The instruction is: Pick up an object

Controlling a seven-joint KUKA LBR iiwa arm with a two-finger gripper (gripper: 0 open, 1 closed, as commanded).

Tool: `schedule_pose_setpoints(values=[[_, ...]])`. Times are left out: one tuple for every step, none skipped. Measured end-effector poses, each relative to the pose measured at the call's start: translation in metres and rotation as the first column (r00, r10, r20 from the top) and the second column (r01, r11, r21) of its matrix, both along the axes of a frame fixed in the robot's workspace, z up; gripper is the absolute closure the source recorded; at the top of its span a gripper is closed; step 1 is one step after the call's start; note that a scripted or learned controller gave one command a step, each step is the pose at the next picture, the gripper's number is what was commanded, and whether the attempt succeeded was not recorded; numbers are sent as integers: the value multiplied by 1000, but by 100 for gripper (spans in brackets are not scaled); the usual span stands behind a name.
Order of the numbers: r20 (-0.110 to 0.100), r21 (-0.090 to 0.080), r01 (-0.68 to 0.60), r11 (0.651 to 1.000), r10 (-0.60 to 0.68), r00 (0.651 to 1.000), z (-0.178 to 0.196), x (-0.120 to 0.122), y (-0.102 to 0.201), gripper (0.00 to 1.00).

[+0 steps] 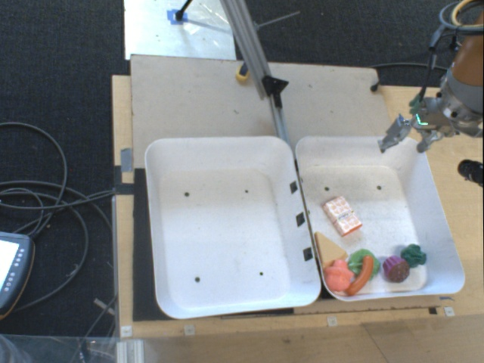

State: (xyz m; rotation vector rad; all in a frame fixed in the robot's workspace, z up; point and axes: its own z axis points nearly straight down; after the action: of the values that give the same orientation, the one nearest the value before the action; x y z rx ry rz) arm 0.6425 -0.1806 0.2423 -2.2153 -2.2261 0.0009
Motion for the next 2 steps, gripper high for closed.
schedule_pose_setpoints(values=[[3, -2, -2, 1000, 2, 1000, 2, 1, 0, 0], [-2, 0, -2, 1000, 2, 1000, -60, 2, 4, 0]])
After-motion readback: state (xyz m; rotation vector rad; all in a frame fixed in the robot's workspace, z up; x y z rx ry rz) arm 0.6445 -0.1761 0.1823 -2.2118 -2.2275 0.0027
